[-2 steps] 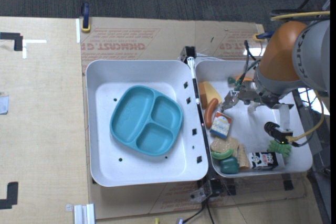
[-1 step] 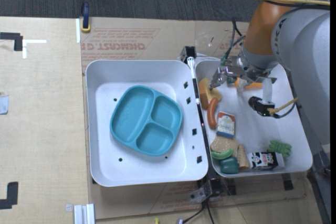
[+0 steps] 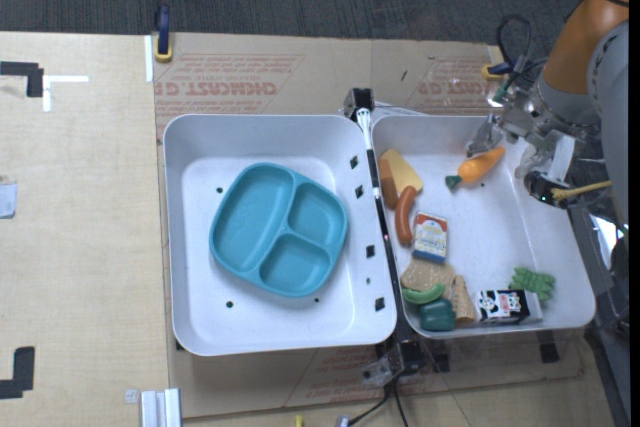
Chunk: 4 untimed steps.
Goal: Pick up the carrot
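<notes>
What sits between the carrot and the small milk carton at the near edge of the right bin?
In the camera view, only bare white bin floor lies between the carrot and the milk carton.

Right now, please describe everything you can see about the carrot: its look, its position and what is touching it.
The carrot is a small orange toy, plastic by its look, with a dark green stub at its left end. It lies tilted in the upper part of the right bin, green end lower-left, orange end up-right toward the gripper. The gripper is at that thick end; whether it grips the carrot I cannot tell. The carrot lies apart from the other toy foods.
</notes>
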Available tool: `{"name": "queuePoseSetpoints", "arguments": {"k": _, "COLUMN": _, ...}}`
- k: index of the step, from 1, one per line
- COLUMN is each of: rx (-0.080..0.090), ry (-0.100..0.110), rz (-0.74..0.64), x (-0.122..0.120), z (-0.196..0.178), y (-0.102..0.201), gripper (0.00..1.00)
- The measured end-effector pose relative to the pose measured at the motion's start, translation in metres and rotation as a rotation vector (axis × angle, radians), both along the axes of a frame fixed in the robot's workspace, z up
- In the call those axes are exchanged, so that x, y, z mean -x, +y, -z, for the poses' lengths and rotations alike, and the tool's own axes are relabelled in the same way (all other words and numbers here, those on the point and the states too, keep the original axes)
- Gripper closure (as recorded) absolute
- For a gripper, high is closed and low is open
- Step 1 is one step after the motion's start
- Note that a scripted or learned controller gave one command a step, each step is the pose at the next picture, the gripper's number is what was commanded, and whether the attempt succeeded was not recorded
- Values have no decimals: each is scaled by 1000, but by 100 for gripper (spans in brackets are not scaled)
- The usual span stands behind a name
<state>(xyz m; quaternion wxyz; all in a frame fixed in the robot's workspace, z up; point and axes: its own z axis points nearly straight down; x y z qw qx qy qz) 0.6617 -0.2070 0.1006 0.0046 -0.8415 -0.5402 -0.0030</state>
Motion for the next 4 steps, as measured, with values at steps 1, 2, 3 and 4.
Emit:
{"name": "queuePoseSetpoints", "arguments": {"k": 1, "rx": 9, "ry": -2, "rz": -6, "x": -1, "z": -10, "y": -1, "gripper": 100}}
{"name": "queuePoseSetpoints", "arguments": {"k": 2, "rx": 10, "ry": 2, "rz": -269, "x": 70, "z": 9, "y": 17, "gripper": 100}}
{"name": "queuePoseSetpoints", "arguments": {"k": 3, "rx": 10, "ry": 3, "rz": -155, "x": 85, "z": 10, "y": 85, "gripper": 100}}
{"name": "queuePoseSetpoints", "arguments": {"k": 4, "rx": 11, "ry": 3, "rz": -154, "x": 85, "z": 9, "y": 84, "gripper": 0}}
